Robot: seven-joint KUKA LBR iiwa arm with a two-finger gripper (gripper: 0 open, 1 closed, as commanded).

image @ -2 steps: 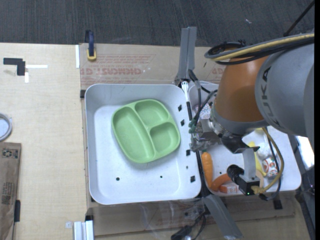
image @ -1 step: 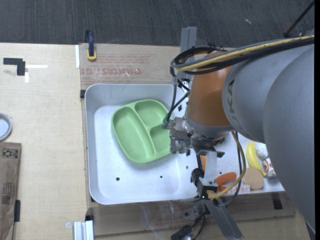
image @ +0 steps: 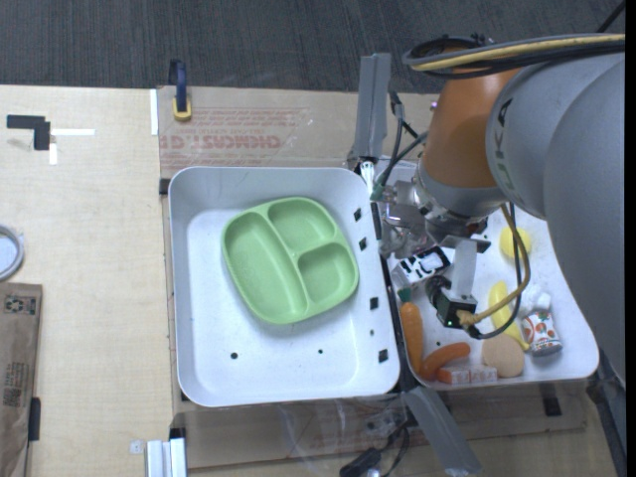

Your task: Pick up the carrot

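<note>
The carrot (image: 410,332) is orange with a small green top and lies along the left wall of the right bin (image: 574,318), near its front corner. My gripper (image: 409,262) hangs over the left side of that bin, just behind and above the carrot's green end. The wrist and its cabling cover the space right under the gripper. I see nothing held in it.
A green divided plate (image: 289,258) lies in the left bin (image: 199,346). Beside the carrot are a red-orange sausage-shaped piece (image: 445,356), a pink block (image: 467,374), a beige round item (image: 509,358), a small bottle (image: 540,334) and yellow pieces (image: 514,241).
</note>
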